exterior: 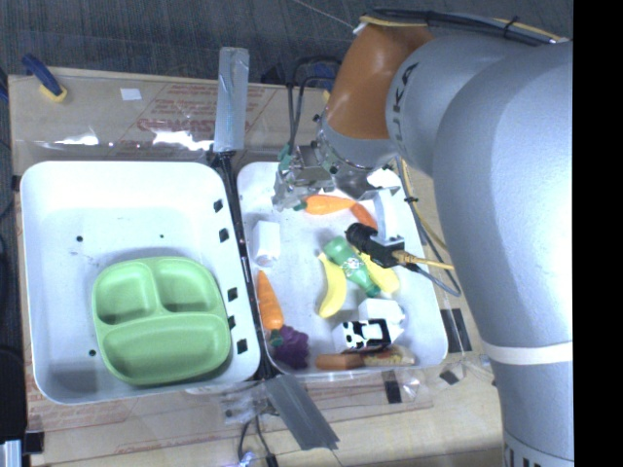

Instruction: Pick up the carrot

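Lying just right of claw (292,185): carrot (329,204), upper right bin (428,309).

You are looking at a robotics lab. A grey industrial arm (487,163) with loose cables reaches over a wooden bench (146,100) that carries two white bins (39,261) clipped side by side. The right bin holds toy food, the left a green tray (161,319), and dark carpet lies beyond the bench's far edge.
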Action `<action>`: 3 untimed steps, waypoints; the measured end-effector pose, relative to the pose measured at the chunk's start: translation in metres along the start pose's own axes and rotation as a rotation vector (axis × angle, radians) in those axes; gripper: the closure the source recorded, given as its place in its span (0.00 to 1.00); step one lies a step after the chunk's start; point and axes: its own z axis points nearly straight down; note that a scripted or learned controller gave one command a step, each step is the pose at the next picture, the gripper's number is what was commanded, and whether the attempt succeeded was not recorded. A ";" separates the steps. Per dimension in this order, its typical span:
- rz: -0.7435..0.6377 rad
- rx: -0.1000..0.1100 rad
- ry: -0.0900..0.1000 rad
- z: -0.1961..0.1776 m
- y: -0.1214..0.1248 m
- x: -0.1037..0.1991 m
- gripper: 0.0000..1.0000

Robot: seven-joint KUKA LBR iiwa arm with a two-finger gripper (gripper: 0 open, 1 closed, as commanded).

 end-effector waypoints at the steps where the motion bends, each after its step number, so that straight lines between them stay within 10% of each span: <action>1: 0.232 0.007 -0.001 -0.042 0.014 0.060 1.00; 2: 0.136 0.005 -0.003 -0.084 -0.031 -0.023 1.00; 3: -0.180 0.010 0.001 -0.040 -0.047 -0.028 1.00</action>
